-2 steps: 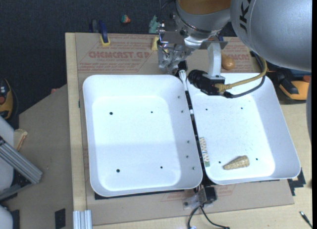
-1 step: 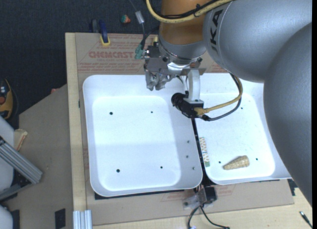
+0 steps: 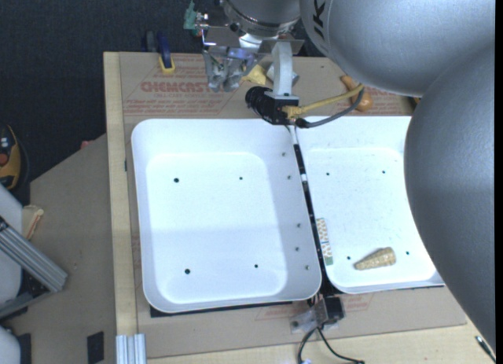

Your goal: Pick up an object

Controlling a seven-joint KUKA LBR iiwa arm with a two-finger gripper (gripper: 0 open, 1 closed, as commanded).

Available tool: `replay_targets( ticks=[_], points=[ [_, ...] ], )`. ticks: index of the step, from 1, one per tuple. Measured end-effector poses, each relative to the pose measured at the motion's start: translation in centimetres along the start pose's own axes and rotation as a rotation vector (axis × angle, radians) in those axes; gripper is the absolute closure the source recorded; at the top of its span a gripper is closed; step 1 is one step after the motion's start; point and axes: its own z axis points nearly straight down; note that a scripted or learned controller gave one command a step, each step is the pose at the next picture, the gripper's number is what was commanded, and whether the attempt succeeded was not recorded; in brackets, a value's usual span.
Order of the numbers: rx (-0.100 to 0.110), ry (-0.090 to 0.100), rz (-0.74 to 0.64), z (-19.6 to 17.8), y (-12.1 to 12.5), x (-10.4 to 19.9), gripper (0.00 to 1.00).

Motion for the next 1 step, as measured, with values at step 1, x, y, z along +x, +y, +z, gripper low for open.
replay_targets(
  ticks=[1],
  points=[
    [0.019, -0.006, 0.003, 7.31, -0.41, 1.65, 1.0]
  ],
)
